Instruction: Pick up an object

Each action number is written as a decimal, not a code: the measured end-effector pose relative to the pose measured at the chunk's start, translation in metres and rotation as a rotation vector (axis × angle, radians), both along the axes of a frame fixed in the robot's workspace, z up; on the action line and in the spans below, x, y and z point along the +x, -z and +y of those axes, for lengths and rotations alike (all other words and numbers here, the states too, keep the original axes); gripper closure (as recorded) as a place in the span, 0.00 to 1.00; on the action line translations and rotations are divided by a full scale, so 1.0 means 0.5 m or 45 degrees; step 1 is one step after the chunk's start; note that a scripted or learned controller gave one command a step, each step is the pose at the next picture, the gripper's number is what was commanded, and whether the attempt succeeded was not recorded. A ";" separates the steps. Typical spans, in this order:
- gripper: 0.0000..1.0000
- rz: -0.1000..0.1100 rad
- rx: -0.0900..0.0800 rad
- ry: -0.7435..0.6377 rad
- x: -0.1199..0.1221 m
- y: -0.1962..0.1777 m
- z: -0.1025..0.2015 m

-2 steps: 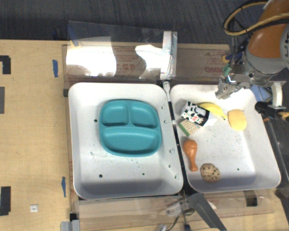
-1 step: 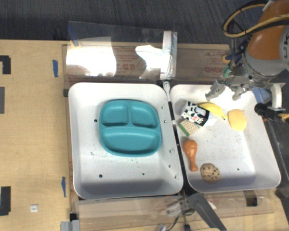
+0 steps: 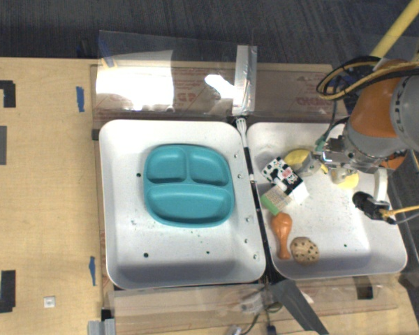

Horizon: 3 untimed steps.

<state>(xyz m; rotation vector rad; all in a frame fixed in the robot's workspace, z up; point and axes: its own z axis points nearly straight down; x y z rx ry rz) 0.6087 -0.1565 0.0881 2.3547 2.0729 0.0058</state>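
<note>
I see a teal tray (image 3: 189, 185) in the left bin (image 3: 119, 187); blue tape (image 3: 79, 98) marks the counter (image 3: 42, 187) left of that bin.

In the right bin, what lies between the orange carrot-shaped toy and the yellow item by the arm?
In the camera view, a black-and-white patterned block and a small green piece lie between the orange toy and the yellow item.

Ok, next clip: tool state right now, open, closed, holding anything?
Tool: over the right bin, near the yellow object; open or closed cannot be told, and no object is seen in it.
</note>
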 end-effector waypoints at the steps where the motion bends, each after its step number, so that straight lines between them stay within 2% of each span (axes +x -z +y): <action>1: 1.00 -0.004 -0.002 0.000 0.002 -0.022 0.000; 2: 1.00 0.015 0.002 0.131 0.097 -0.034 0.043; 3: 1.00 -0.004 0.001 -0.111 0.102 -0.201 0.178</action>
